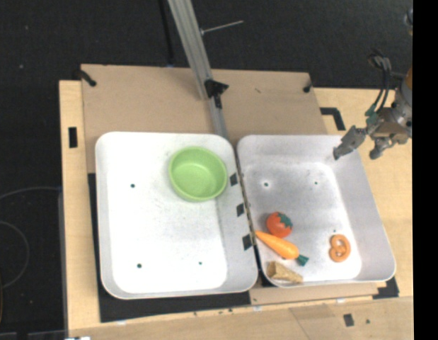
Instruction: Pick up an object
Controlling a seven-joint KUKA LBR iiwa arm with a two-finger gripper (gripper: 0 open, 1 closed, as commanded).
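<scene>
My gripper [363, 146] hangs at the right edge of the view, over the far right corner of the right bin [303, 158]. Its two fingers are spread apart with nothing between them. In the near part of the right bin lie a red tomato [278, 223], an orange carrot [277, 245], an orange pretzel [339, 248] and a tan wedge [284, 273]. A green bowl [197, 173] sits upright at the far right of the left bin [134, 239]. The gripper is well apart from all of them.
A grey metal post [194, 48] slants down from the top to the gap between the bins. A brown board [148, 98] lies behind the bins on the bench.
</scene>
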